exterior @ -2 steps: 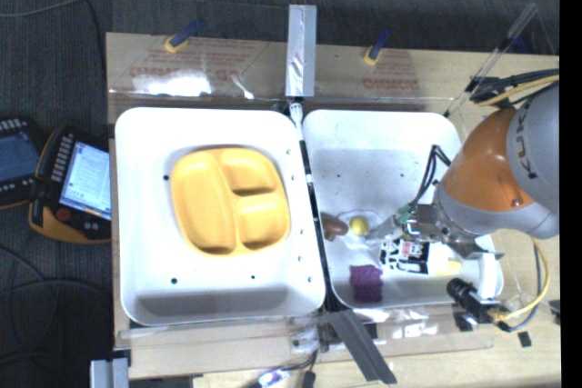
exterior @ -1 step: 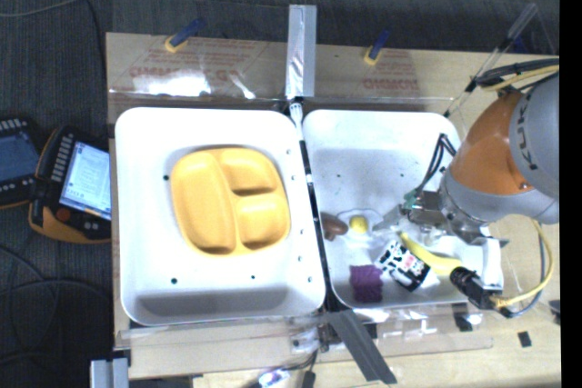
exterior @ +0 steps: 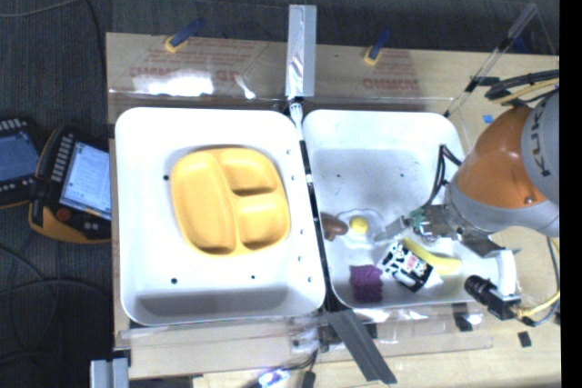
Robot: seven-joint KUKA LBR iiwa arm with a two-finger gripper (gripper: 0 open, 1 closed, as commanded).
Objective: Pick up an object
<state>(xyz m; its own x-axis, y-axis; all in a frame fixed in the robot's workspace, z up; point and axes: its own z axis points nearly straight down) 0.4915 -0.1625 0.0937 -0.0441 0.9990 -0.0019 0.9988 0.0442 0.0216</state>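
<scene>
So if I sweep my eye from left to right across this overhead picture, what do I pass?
Handheld control pendant with a screen → yellow divided plastic tray → small brown object → fried-egg toy → black-and-white patterned block → orange-banded arm.

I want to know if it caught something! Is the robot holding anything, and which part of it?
It cannot be told. The end effector sits low in the right bin beside the black-and-white box, but no hold on it is visible.
</scene>
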